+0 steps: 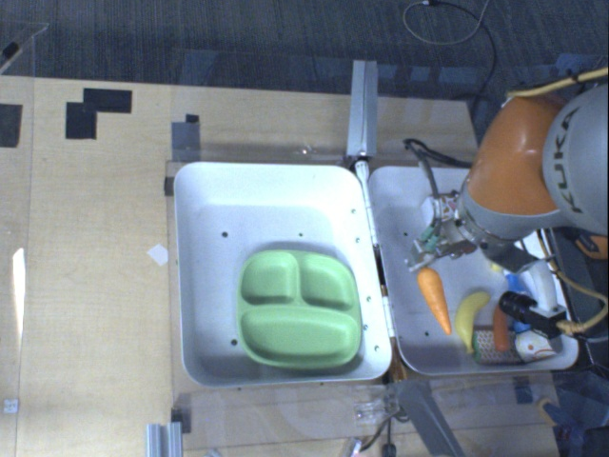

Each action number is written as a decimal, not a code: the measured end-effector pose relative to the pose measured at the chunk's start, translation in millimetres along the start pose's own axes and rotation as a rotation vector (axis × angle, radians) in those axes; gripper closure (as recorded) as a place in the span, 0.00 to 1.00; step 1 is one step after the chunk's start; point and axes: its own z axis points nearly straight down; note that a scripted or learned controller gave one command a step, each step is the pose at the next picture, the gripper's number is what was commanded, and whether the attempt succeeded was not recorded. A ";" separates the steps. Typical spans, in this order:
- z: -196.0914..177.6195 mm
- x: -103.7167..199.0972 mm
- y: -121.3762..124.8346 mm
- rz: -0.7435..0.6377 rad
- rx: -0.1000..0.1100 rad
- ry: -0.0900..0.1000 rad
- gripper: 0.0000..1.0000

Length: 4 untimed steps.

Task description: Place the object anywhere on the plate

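The carrot (pixel 435 298), orange and tapered, lay in the right bin (pixel 400 255) just below the gripper (pixel 430 244), beside a yellow banana (pixel 468 314). I judged the step to be the pick, not yet done. Whether the gripper was wide or narrow I could not tell. Next it needed to descend, grasp, then carry far left to the green plate (pixel 300 307).

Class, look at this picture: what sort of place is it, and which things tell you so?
Probably a robotics lab test bench, not a kitchen. A robot arm reaches over two white bins; a green plate lies in one, a toy-like carrot and banana in the other.
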 end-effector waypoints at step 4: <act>-11.0 64.3 41.3 -0.284 -0.006 -0.002 1.00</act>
